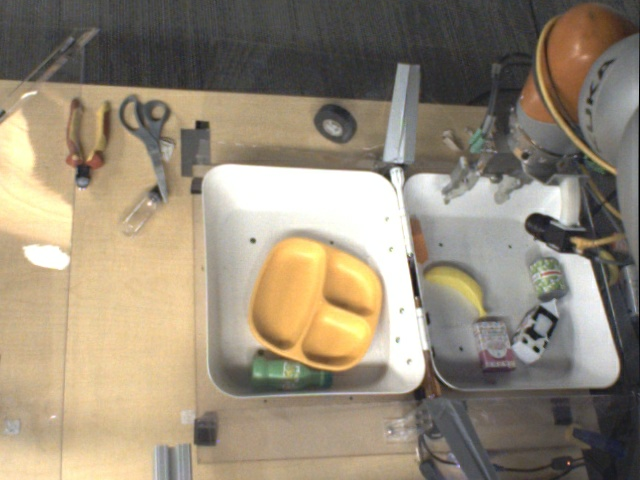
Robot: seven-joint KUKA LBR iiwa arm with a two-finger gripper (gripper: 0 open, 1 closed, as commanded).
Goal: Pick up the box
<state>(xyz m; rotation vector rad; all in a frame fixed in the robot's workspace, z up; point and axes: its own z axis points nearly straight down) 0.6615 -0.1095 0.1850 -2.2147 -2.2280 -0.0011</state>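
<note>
One small box (491, 344), maroon with a pale label, lies on the floor of the right bin (600, 368), close to its near wall, its long axis running roughly from near to far. Just beside it sits a black-and-white object (537, 331), with a banana (458, 286) to its left and a green can (546, 277) farther back. The gripper (481, 175) hovers at the bin's far edge, fingers spread and holding nothing. From there the box lies well apart, toward the near wall and almost straight below it in the view, so the coming reach probably runs along the box's length
</note>
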